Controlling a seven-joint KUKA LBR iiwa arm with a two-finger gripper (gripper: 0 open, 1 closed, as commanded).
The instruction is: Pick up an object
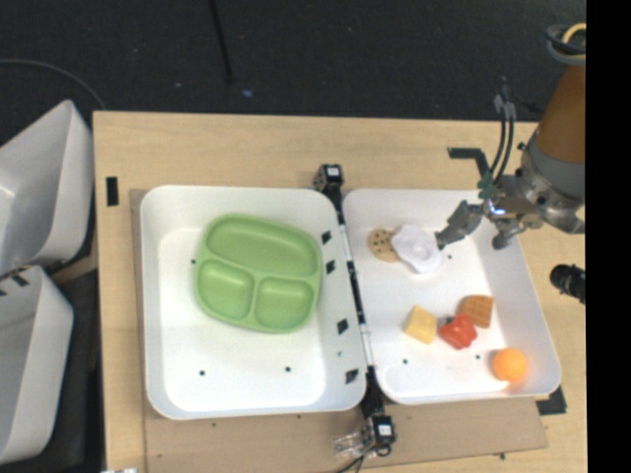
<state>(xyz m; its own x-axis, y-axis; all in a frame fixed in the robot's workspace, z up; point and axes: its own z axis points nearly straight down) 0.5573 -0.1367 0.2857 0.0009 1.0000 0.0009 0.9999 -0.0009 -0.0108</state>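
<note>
Gripper (480, 227) spread, holding nothing; right bin (527, 294): six items; left bin (173, 363): one green tray (259, 272)

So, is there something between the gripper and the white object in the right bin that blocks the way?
Nothing visible does. The gripper hangs over the right bin, just right of the white object, with bare bin floor between them. The cookie lies on the object's far side, to its left.

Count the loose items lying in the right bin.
6: cookie and white cup at the back left, yellow block, red piece, waffle piece mid-bin, orange ball front right.
</note>
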